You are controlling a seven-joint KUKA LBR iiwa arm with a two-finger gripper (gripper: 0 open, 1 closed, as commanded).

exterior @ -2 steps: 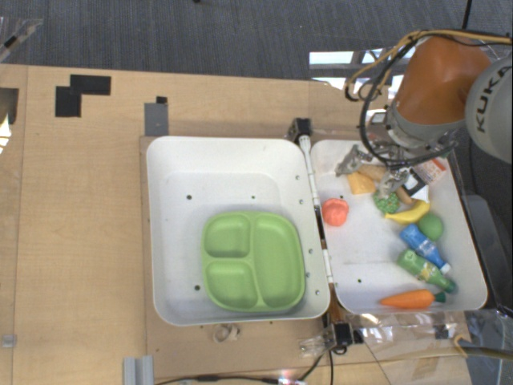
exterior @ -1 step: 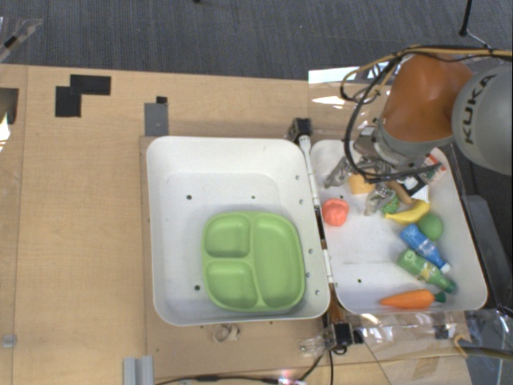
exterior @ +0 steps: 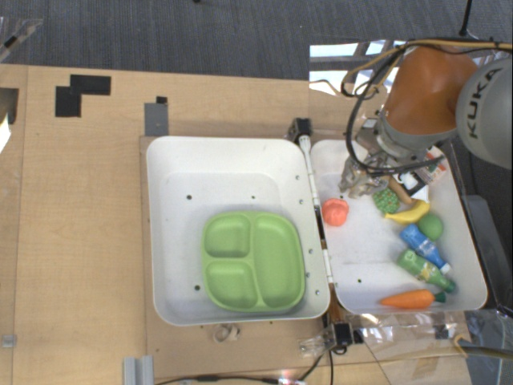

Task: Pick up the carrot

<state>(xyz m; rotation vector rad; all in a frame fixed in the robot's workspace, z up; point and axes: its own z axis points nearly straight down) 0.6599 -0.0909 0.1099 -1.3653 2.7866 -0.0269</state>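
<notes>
- Carrot (exterior: 409,299): orange body with a small green top at its right end. It lies flat on the floor of the right bin (exterior: 361,255), close to the near wall, long axis running roughly left to right, pointed tip toward the left.
- Handling, judged: looks like a moulded plastic toy, so likely light, stiff and hollow, with a smooth skin that could slip out of a pinch. The taper would tend to squeeze it toward the thin end.
- Hold, judged: across the thick part of the body, just left of the green top, fingers set square to the long axis. The near wall sits just beside it, so room for the near finger is tight.
- Neighbours: a green bottle (exterior: 425,268) lies just above the carrot's right end, near it but seemingly apart. A blue bottle (exterior: 421,243), a green round fruit (exterior: 431,226) and a banana (exterior: 407,211) stack up beyond that along the right side.
- Pink-red cup (exterior: 335,212): at the left side of the same bin, well apart from the carrot.
- Gripper (exterior: 362,179): hangs over the far part of the right bin, well apart from the carrot. Whether the tool is apart or together cannot be told from this angle; nothing is seen in it.
- Left bin (exterior: 172,175): holds a green divided plate (exterior: 252,261).
</notes>
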